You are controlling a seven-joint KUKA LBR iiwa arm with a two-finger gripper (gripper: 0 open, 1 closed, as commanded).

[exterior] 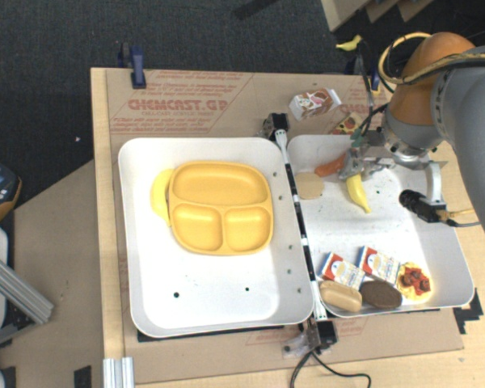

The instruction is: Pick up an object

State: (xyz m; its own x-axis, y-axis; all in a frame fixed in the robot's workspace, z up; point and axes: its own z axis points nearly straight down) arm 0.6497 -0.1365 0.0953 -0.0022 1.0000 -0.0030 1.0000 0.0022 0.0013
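My gripper [362, 166] hangs low over the far part of the right bin [444, 241], reaching in from the right. Directly under it lies a small yellow banana [358, 194], whose upper end meets the gripper's tip. An orange carrot-like piece [330, 168] lies just left of the gripper, and a tan round biscuit [309, 186] rests against the bin's left wall. The gripper body hides whether the banana is gripped.
The right bin's near end holds two small cartons [362, 267], a bun [342, 297], a dark brown cookie [380, 294] and a pizza-like slice [414, 280]. A yellow divided tray [220, 206] sits in the left bin [145, 241]. A small carton [314, 103] lies behind the bins.
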